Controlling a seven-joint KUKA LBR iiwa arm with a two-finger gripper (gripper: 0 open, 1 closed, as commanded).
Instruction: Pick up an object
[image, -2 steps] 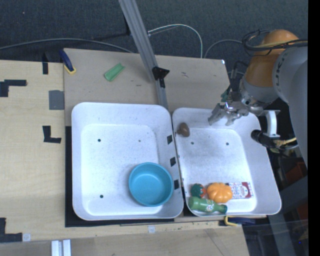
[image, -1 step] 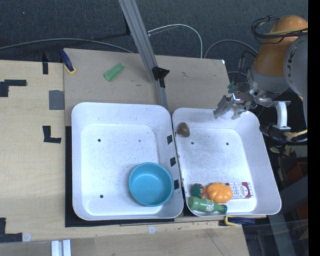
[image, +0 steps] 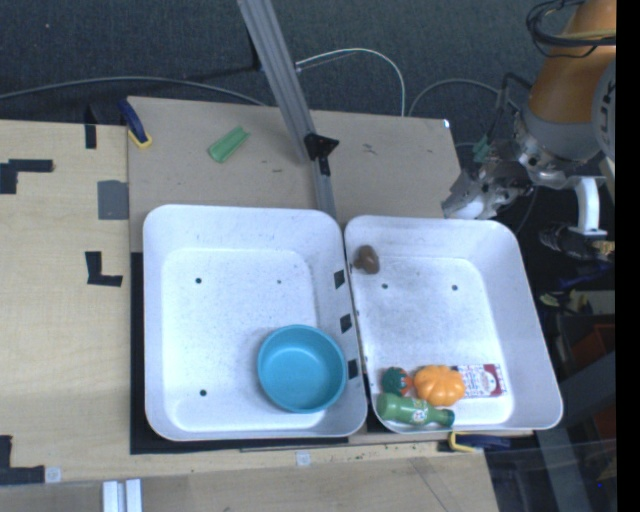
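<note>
A blue bowl (image: 301, 367) lies in the left bin (image: 180, 240), near its front right corner. In the right bin (image: 520, 300) a small brown lump (image: 367, 259) rests by the back left corner. Along that bin's front wall sit an orange round toy (image: 439, 384), a green toy with a red end (image: 408, 405) and a small red-and-white packet (image: 487, 380). My gripper (image: 470, 197) hangs beyond the right bin's back right corner, above the bench edge, away from all the objects. Nothing shows between its fingers.
A slanted grey pole (image: 285, 80) with a black clamp runs down to the gap between the bins. A green block (image: 227, 143) and a blue-and-yellow clip (image: 134, 124) lie on the brown board behind the left bin. Cables loop at the back.
</note>
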